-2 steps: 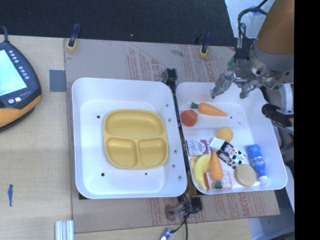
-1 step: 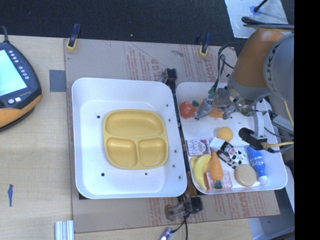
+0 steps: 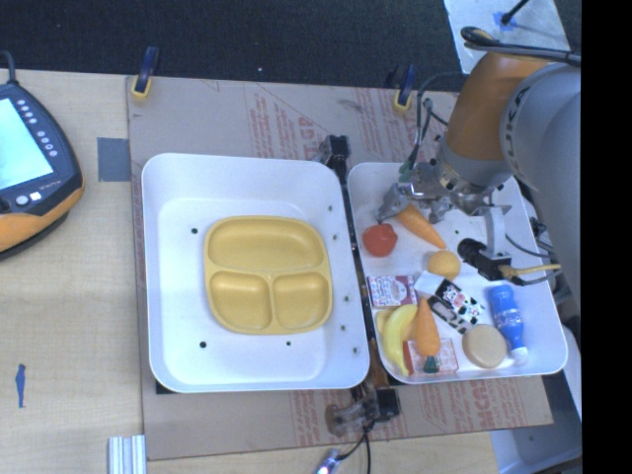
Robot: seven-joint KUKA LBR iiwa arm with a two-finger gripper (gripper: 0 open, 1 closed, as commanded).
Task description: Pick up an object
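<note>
Because the gripper (image 3: pixel 413 197) sits low over the upper part of the right bin (image 3: pixel 553 358), its dark fingers look narrow, with the upper end of a carrot (image 3: pixel 423 227) just beside or under them; whether that carrot is between them I cannot tell. A tomato (image 3: pixel 379 239) lies just left of it, near the bin's left wall. If the fingers close on the tapered end, the carrot may slip out or swing, and a nudge could roll the tomato. Lower down, a banana (image 3: pixel 395 330), a second carrot (image 3: pixel 426 330), a blue bottle (image 3: pixel 508 316) and other items crowd together. Wrist and cables hide the fingertips and the bin's upper right corner. At centre, the left bin (image 3: pixel 158 294) holds a yellow tray (image 3: pixel 267 273).
</note>
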